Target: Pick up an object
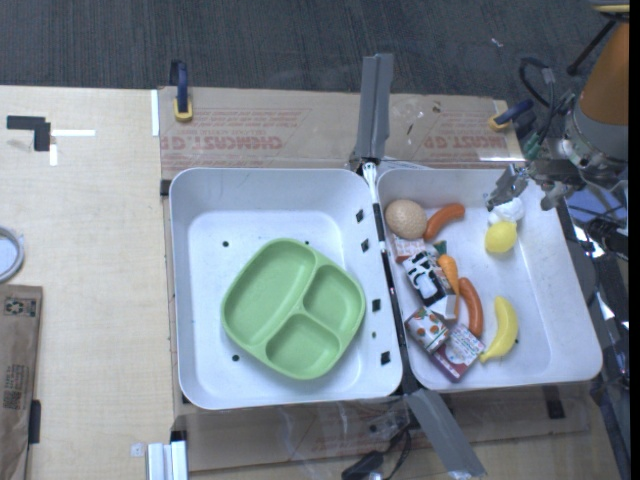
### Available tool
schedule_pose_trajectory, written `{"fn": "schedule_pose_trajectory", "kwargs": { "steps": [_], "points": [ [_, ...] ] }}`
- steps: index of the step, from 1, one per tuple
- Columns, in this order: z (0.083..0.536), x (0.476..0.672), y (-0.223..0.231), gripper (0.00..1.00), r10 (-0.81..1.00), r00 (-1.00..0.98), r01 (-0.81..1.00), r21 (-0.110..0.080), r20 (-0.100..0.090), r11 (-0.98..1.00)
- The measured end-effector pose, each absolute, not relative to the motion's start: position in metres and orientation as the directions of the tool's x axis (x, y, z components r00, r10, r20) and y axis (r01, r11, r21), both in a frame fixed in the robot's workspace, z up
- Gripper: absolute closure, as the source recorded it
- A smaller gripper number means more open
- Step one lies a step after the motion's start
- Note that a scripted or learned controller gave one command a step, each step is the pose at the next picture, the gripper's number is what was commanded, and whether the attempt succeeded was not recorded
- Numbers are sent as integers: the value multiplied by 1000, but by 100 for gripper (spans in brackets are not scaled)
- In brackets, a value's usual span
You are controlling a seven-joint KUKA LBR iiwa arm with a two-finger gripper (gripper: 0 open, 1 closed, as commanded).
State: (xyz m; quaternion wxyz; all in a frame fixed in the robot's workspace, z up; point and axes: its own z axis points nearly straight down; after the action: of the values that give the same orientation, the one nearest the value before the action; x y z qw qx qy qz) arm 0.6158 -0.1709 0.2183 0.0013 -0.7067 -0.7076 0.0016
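Arm comes in from the right, orange band cut off at the frame's top right corner. The hand (508, 196) sits low over the back right corner of the right bin (560, 308), wrist tangled in cables. A small white lump (508, 209) sits right at the fingertips, but can't tell if it is pinched or just lying under them; finger gap is too dark and small to read, so can't tell whether the hand is wide or narrow.

Just below the hand: lemon (500, 237), close to the white lump, touching or nearly so. Rest of the right bin: egg (405, 217) at the back left, orange sausage-shaped piece (444, 219) beside it, black-and-white carton (425, 275), carrot (447, 269), red-orange sausage (471, 306), banana (503, 329), two small printed cartons (446, 341) at the front. The pile overlaps; edges between cartons are hard to separate.

Left bin (200, 268): green divided plate (292, 308), three compartments, tilted diagonally.

Desk (80, 268) left side: roll of tape (6, 255) cut off by the frame edge, brown packet (18, 358) also clipped.
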Motion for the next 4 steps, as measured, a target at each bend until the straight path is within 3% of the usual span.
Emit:
{"fn": "schedule_pose_trajectory", "kwargs": {
  "steps": [1,2,3,4],
  "points": [
    [191,623,-194,0,1000,-3,1000,-5,0,3],
    [90,608,-190,0,960,-281,960,-3,1,281],
    [90,581,-100,0,944,-329,944,-2,0,329],
    [91,525,-111,0,951,-308,951,-1,1,308]
  ]
}}
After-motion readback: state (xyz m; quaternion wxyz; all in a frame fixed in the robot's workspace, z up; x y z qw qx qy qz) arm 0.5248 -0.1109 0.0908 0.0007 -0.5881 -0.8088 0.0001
